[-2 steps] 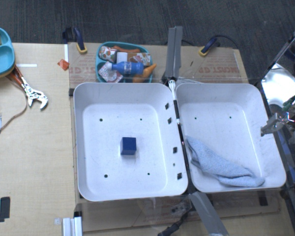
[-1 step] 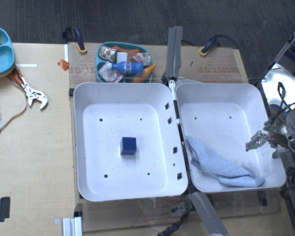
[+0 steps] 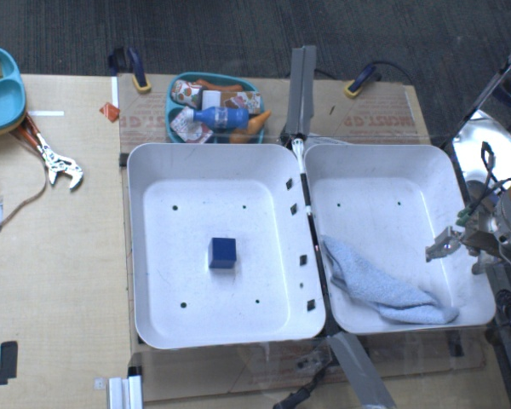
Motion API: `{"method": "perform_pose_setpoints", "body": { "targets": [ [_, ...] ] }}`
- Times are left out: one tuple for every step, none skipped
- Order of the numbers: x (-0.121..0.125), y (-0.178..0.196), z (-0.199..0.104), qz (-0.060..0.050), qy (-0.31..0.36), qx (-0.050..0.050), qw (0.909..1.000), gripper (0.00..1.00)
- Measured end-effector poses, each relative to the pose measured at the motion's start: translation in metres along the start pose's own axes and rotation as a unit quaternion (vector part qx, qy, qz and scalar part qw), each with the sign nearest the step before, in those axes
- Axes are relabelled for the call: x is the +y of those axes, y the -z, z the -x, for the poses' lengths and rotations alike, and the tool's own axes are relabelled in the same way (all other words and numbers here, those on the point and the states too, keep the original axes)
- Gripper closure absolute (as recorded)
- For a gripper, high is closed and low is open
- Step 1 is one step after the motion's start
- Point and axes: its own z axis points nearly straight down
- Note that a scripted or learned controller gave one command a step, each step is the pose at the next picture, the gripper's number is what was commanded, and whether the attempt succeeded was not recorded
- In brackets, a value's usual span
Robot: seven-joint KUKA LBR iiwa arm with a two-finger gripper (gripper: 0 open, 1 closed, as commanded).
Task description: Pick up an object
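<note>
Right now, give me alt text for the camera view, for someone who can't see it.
Two white bins sit side by side: the left bin holds a blue block, the right bin a light blue cloth. The gripper hovers at the right bin's right edge.

Dark blue block (image 3: 223, 253) in the left of 2 white bins (image 3: 153, 313), pale blue cloth (image 3: 379, 284) lower right, teal dish (image 3: 177, 88) top centre, tan bench (image 3: 51, 296).

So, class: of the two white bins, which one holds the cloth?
The right bin, nearer the hand. A light blue cloth lies crumpled in it; the left bin holds a blue block.
</note>
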Motion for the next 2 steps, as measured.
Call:
{"method": "perform_pose_setpoints", "body": {
  "targets": [
    [-0.033,-0.062,-0.115,0.002,-0.102,0.001,0.9948,0.0],
    [0.009,-0.012,-0.058,0.001,-0.114,0.0,0.9935,0.0]
  ]
}}
